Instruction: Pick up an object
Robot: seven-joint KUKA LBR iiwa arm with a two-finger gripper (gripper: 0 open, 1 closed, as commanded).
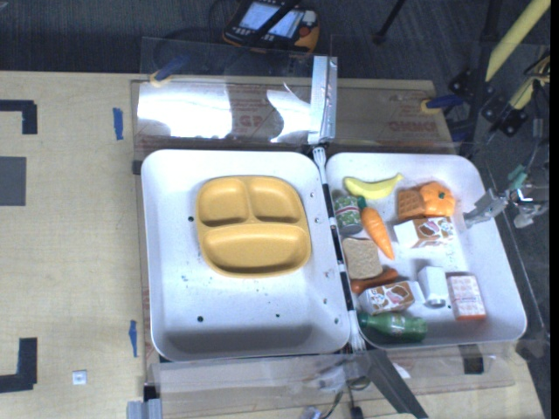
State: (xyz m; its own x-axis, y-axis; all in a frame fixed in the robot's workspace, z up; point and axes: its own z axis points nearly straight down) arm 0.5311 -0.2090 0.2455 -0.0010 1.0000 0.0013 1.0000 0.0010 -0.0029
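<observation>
The right bin (498, 260) holds several toy foods: a yellow banana (373, 185), an orange carrot (377, 231), an orange fruit (436, 199), a green can (348, 213), a bread slice (361, 256), a white carton (425, 231), a red and white box (465, 295), a white cup (433, 284), a brown packet (389, 297) and a green bottle (395, 325). A grey part of my gripper (491, 206) pokes in over the bin's right rim. It sits just right of the orange fruit and the carton, with nothing seen in it.
The left bin (166, 260) holds a yellow divided tray (253, 225) lying flat near its middle. A clear upright panel (227, 107) stands behind the bins. A handheld controller (271, 24) lies on the floor beyond it. Tripod legs and cables crowd the far right.
</observation>
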